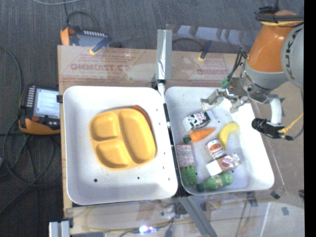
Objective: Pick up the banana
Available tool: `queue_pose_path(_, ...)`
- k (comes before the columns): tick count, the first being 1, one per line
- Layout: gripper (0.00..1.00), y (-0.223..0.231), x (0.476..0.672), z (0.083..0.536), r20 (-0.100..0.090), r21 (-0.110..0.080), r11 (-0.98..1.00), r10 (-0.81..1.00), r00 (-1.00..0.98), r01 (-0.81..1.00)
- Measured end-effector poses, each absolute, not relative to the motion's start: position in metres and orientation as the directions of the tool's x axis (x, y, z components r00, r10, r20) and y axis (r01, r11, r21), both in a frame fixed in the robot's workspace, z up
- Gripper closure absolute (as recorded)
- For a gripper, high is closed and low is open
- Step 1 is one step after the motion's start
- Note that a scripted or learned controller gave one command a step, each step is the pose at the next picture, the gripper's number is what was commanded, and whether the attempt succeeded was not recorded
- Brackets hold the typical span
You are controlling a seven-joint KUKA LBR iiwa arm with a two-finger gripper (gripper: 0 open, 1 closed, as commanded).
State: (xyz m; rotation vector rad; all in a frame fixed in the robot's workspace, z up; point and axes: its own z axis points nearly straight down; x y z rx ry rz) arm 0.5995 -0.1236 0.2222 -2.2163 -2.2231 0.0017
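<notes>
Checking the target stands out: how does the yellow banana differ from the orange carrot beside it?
The small yellow banana is curved and lies roughly upright in the view; the orange carrot with a green end is straight, tapered, and lies across. The banana sits right of the carrot. Both rest in the right white bin.

The left white bin (74, 181) holds a yellow divided tray (123, 137). In the right white bin (256, 174) lie a carrot (202, 134), a small black-and-white carton (197, 119), a red-labelled can (215, 147), a green bottle (216, 181) and a pink packet (184, 155). A handheld pendant with a lit screen (42, 107) rests on the floor left of the counter (108, 68)
</notes>
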Motion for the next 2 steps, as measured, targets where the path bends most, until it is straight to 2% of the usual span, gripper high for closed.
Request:
queue_pose_path(1,0.0,-0.212,0.586,0.093,0.002,0.001,0.133,0.991,-0.133,0.991)
queue_pose_path(2,0.0,-0.18,0.548,0.091,-0.007,0.015,0.053,0.999,-0.053,0.998)
